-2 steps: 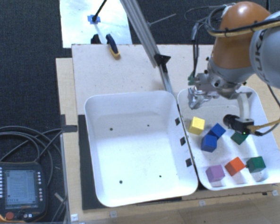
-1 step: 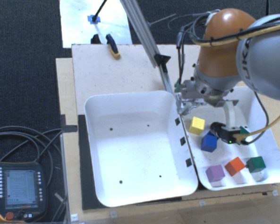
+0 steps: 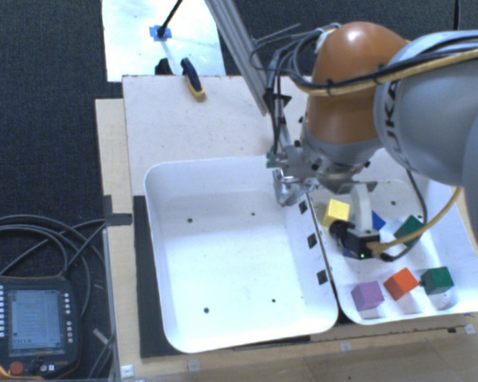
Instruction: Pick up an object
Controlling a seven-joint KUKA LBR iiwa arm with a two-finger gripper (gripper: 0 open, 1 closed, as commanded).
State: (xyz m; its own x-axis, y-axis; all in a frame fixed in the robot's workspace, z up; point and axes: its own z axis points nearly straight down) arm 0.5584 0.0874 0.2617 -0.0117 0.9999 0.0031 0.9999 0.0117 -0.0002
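The right bin (image 3: 471,289) holds several small blocks: a yellow one (image 3: 335,212) near its left wall, a blue one (image 3: 377,220), a dark green one (image 3: 408,228), an orange one (image 3: 402,283), a purple one (image 3: 366,295) and a green one (image 3: 437,280). My gripper (image 3: 286,190) hangs below the orange-banded wrist, over the back end of the wall between the two bins. It is up and left of the yellow block, and I see nothing in it. The wrist hides the back part of the right bin.
The left bin (image 3: 165,231) is a plain white tray with a few dark specks. A blue and yellow tool (image 3: 192,77) lies on the board behind the bins. A teach pendant (image 3: 31,324) with cables sits far left, off the bench.
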